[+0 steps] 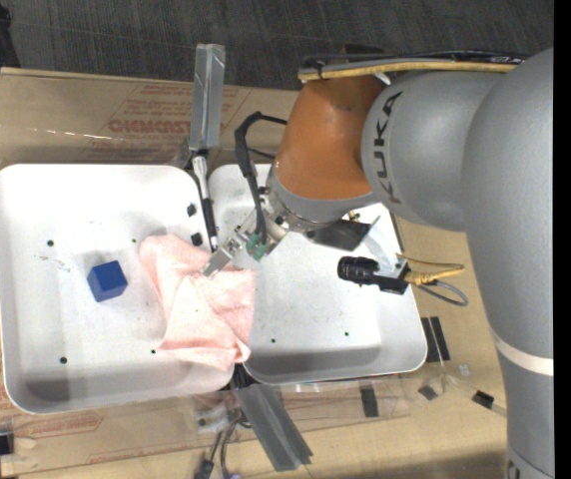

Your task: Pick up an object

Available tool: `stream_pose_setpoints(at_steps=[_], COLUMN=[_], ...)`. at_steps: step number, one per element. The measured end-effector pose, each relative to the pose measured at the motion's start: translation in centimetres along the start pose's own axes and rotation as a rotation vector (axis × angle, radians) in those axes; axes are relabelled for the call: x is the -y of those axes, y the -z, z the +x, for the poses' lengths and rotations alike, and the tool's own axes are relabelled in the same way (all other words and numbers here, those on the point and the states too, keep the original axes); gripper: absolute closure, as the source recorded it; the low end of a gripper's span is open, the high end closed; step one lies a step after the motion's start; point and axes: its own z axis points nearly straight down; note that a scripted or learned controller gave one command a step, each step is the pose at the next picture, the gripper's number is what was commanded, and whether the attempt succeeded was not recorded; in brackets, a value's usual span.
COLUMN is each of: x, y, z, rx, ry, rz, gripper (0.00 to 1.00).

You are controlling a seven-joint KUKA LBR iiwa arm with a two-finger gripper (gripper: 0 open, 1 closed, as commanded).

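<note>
Cloth [201, 307], pink and crumpled, lay in the right half of the left bin [66, 347], seen from above at a slant. It ran from near the middle of the bin down toward the near right corner, and its right edge was bunched up against the wall where the two bins met. The gripper [216, 261] sat at the cloth's far right edge, its tip pointing down and to the left onto the fabric. From this angle the tip looked to be touching the cloth or just above it; which of the two could not be told. Whether the gripper was spread or pressed together could not be told either. Most of the cloth spread out below and to the left of the tip, on the side nearer the camera. A small blue cube [107, 279] stood on the floor of the same bin, left of the cloth and apart from it. The arm [465, 118], grey with an orange band [325, 138], reached in from the right and hung over the far part of the right bin [315, 317], covering its far wall. Both bins rested on a sheet of brown cardboard [86, 108]. A grey bar [207, 98] stood at the far side, in line with the gap between the bins.
</note>
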Motion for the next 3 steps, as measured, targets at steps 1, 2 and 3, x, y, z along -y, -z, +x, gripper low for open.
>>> stream_pose_setpoints(at_steps=[1, 2, 3], x=[-6.9, -10.2, -8.8], y=[0.0, 6.7, 12.1], z=[2.6, 8.7, 9.0], rx=[-0.001, 0.0, 0.001], ry=[0.082, 0.138, 0.328], rz=[0.002, 0.0, -0.002], gripper=[0.0, 0.0, 0.0])
